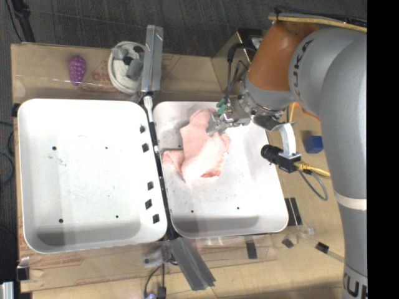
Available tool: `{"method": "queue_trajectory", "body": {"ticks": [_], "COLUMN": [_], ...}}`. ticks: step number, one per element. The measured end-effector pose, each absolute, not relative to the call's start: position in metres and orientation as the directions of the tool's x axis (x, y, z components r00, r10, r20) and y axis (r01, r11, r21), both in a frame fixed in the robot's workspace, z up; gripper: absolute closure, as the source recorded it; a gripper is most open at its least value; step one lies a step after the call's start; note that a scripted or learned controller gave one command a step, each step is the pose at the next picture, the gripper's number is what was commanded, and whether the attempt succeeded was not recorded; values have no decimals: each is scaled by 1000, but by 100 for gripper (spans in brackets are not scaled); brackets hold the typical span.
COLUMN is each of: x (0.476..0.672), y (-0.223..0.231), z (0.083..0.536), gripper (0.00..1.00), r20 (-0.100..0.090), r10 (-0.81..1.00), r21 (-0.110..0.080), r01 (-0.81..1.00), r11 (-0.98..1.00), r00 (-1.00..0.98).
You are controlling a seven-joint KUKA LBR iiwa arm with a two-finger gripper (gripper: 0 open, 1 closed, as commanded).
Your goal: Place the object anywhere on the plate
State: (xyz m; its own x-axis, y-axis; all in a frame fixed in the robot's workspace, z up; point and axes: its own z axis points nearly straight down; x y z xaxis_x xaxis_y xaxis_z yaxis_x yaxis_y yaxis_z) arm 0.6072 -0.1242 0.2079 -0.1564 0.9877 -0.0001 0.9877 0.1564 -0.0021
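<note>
A crumpled pink cloth (pixel 201 148) lies in the right bin (pixel 249 210), toward its back left part. My gripper (pixel 219 121) hangs right over the cloth's upper right edge, its metal tip touching or nearly touching the fabric. The grey arm with its orange band (pixel 277 58) comes in from the upper right and covers the bin's back right corner.
The left bin (pixel 81 167) sits beside the right one, with a row of black clips along the shared wall. Behind the bins lie a purple grape bunch (pixel 76 69) and a white coil (pixel 126 66). A blue block (pixel 314 144) rests right of the bin.
</note>
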Motion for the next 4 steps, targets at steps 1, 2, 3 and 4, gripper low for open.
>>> {"method": "queue_trajectory", "body": {"ticks": [1,2,3,4], "x": [608,583,578,559], "y": [-124,-75,-32,15], "z": [231,232,237,244], "gripper": [100,100,100,100], "r20": [1,2,3,3], "r10": [987,844,566,197], "r21": [-2,-4,-3,-2], "r01": [987,844,566,197], "r11": [161,537,825,980], "r00": [-161,-536,-825,-980]}}
